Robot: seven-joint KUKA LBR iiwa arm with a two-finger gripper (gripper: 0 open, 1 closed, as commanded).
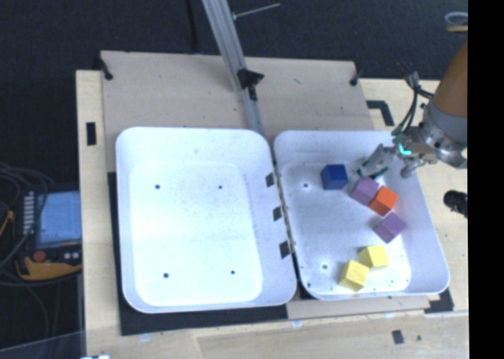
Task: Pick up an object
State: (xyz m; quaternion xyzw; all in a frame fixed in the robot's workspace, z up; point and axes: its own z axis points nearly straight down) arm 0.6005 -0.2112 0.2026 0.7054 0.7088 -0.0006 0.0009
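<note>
the blue cube (334, 176) sits in the right bin (315, 271), toward its far edge and a little left of the middle. just to its right, running down toward the bin's right edge, lie a purple cube (365, 190), an orange cube (383, 200) touching it, and a second purple cube (389, 226) a bit nearer. two yellow cubes (375, 256) (354, 274) rest close together near the bin's near edge, well apart from the blue one.

the gripper (383, 162) reaches in over the bin's far right corner, its dark fingers pointing left, just beside the first purple cube and near the blue one. nothing shows between the fingers (how far apart they stand is too blurred to tell). behind it the grey wrist with its orange band (453, 90) leaves past the bin's right edge.

the left bin (126, 192) sits alongside, touching the right bin along its inner edge. both rest on the table (173, 90), and a slanted metal rail (224, 27) rises from the table's far edge.
</note>
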